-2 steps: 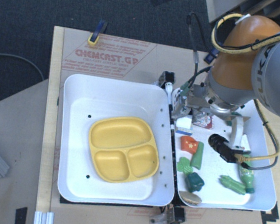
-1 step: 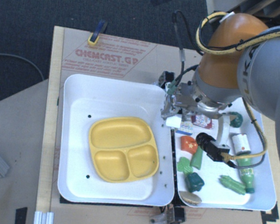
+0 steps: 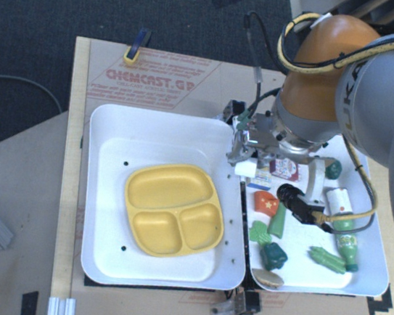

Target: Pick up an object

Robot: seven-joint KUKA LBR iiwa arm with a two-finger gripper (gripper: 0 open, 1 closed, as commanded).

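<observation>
My gripper [image 3: 244, 159] hangs low over the wall between the two bins, at the far left corner of the right bin [image 3: 378, 270]. Just right of it lies a red and white packet [image 3: 284, 167]. In front of it are a red piece [image 3: 264, 202], a light green piece [image 3: 268, 228] and a dark teal piece [image 3: 274, 256]. Further right lie a white cylinder [image 3: 337, 201], a green bottle [image 3: 347, 246], a green pepper-like piece [image 3: 327, 259] and a small teal ball [image 3: 333, 168]. A tan piece [image 3: 267, 277] rests at the front rim.
The left bin [image 3: 102, 176] holds a yellow divided tray [image 3: 173, 207]. The grey arm with its orange band [image 3: 332, 41] covers the far part of the right bin. A cardboard sheet [image 3: 150, 76] lies behind the bins.
</observation>
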